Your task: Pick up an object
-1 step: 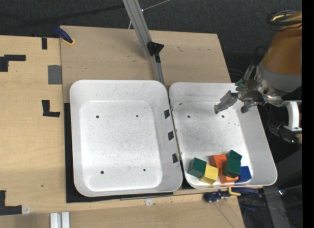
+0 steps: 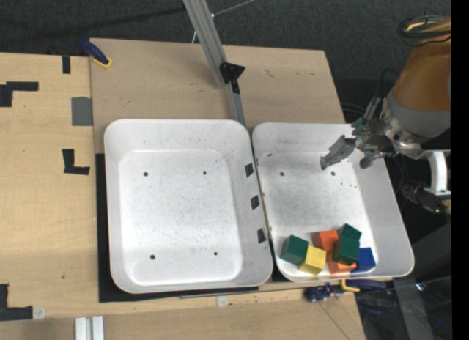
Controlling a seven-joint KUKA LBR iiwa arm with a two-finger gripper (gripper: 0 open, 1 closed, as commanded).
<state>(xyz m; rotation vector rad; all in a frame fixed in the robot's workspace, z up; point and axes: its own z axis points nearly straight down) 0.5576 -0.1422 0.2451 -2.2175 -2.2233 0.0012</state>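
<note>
End effector (image 2: 350,152) angled low over right bin's (image 2: 293,144) upper area, fingers seemingly parted, nothing held.

Small blocks (image 2: 327,252) heaped in near corner of right bin (image 2: 381,192): two green, one yellow, orange ones, one blue. Touching one another, tilted at odd angles, against bin's near wall.

Pale wooden bench (image 2: 183,75), dark floor (image 2: 308,1) behind, slanted grey metal pole (image 2: 201,12).
</note>
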